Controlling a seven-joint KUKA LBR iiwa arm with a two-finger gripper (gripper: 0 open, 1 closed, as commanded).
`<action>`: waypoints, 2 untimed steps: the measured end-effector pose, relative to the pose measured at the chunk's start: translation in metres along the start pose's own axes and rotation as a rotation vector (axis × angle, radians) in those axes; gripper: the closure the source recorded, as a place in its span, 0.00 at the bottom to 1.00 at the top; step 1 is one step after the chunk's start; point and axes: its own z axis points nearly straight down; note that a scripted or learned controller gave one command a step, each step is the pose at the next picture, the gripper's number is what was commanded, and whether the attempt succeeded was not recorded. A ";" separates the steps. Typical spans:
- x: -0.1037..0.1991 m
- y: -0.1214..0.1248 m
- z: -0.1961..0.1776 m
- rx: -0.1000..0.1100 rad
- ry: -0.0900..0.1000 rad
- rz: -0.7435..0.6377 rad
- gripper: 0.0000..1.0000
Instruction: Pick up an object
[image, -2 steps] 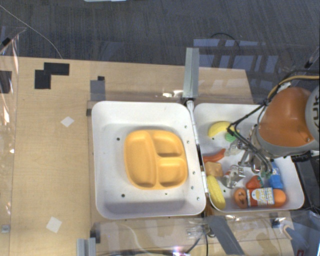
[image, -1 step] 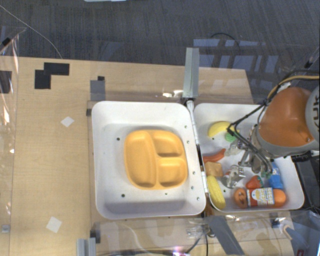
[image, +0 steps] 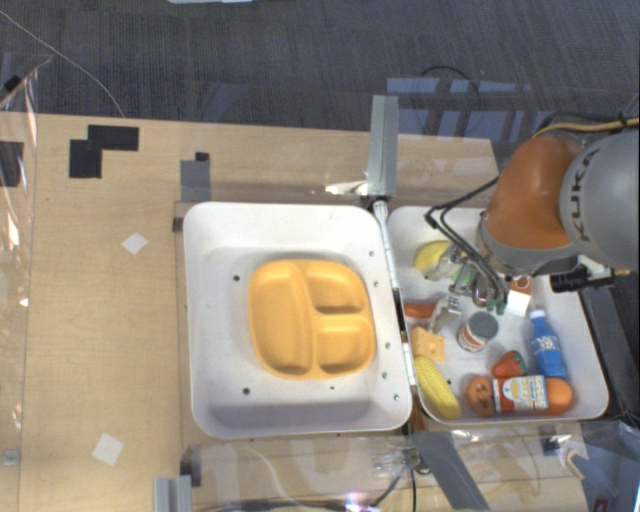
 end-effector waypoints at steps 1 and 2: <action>-0.047 0.017 0.000 0.011 0.040 0.008 0.00; -0.042 0.067 -0.104 -0.001 -0.005 -0.018 0.00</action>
